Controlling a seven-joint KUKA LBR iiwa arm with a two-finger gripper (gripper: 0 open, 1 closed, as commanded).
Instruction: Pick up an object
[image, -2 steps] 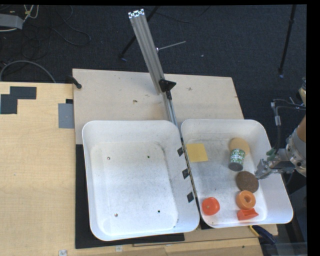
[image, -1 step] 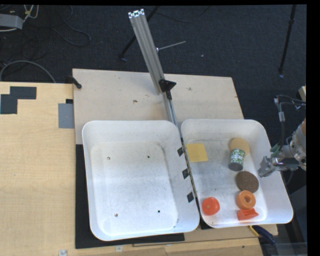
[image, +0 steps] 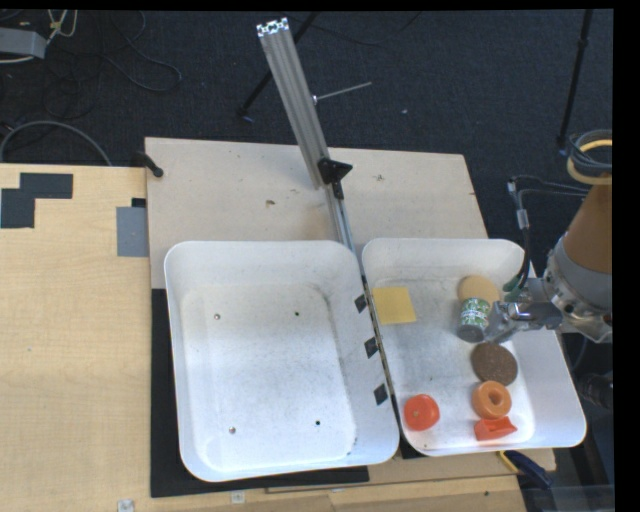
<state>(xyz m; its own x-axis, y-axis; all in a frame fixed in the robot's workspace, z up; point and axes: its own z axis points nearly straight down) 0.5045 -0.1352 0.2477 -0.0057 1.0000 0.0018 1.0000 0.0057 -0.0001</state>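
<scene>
The right bin (image: 440, 258) holds several objects. A yellow flat square (image: 394, 305) lies near its left wall. A small can with a green label (image: 473, 319) stands beside a tan rounded piece (image: 478, 289). Below them lie a brown disc (image: 495, 363), an orange ring-shaped piece (image: 492, 399) with a red bit (image: 495, 429) under it, and a red round object (image: 421, 412). My gripper (image: 508, 313) reaches in from the right and sits right next to the can, at its right side, low over the bin.
The left bin (image: 260, 360) lies beside the right one, with black clips (image: 371, 345) on the shared rim. A slanted aluminium bar (image: 302, 115) rises behind the bins. The light wooden bench (image: 70, 330) extends to the left.
</scene>
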